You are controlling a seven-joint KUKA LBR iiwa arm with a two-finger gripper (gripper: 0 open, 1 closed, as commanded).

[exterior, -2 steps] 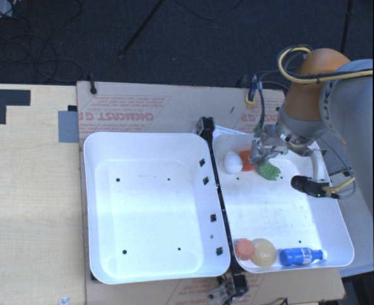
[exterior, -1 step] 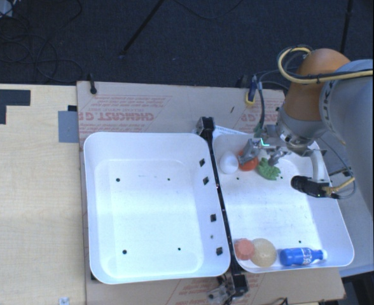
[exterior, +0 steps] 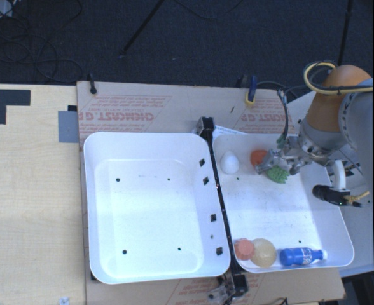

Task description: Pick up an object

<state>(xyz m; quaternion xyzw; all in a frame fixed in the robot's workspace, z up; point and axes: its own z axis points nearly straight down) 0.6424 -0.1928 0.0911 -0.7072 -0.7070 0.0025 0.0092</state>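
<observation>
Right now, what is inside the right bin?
In the right bin: a white egg, orange ball, green toy, pink ball, yellow ball, blue bottle. The tool covers part of the green toy.

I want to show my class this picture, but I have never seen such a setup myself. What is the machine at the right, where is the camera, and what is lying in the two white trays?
The machine is a robot arm, grey with an orange band near its wrist, reaching in from the right. At its end is a two-finger gripper, its "hand", lowered into the right bin. The one camera is fixed above the bench and looks down at a slant.

Two shallow white bins sit side by side. The right one holds a white egg-shaped object, an orange-red ball and a green object near the gripper, and along the near edge a pinkish ball, a pale yellowish ball and a blue bottle. The left bin is beside it.

Whether the gripper holds anything is too unclear to say.
</observation>
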